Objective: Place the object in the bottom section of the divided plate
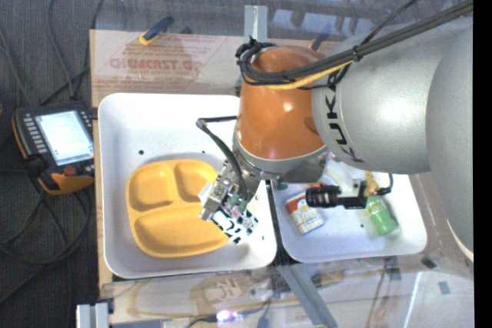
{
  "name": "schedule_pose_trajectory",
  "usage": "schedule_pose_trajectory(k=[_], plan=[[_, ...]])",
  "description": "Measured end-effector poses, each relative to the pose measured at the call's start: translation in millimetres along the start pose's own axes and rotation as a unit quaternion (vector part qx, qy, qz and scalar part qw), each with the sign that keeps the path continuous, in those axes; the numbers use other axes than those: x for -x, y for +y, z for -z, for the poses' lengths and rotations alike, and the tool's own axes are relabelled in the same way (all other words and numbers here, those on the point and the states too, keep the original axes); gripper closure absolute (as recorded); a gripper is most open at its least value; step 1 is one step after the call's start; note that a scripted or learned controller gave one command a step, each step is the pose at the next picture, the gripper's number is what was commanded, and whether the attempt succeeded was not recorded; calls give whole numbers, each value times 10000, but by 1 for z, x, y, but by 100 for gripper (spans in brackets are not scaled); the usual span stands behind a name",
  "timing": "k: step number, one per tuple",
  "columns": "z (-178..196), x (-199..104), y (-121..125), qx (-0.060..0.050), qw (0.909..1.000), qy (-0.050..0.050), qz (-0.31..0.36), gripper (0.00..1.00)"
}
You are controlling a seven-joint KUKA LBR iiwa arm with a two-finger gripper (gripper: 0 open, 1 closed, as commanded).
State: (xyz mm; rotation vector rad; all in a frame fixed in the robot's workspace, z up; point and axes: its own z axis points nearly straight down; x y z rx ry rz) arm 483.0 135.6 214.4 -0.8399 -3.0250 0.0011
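Observation:
A yellow divided plate (165,220) lies in the left bin (123,119), with two small sections at the top and one wide section at the bottom. My gripper (225,203) hangs over the plate's right rim, beside the wide bottom section. The orange band and grey arm hide most of the space above it. Something small with green and red shows at the gripper, but I cannot tell what it is or whether it is held.
The right bin (346,242) holds a white and red can (304,216) and a green bottle (380,217). A teach pendant (54,138) lies left of the bench. Cardboard (154,65) covers the bench behind the bins.

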Motion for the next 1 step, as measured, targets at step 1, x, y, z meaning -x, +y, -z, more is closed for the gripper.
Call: schedule_pose_trajectory(k=[1], plan=[[0,0,0,3,10000,2,1,0]])
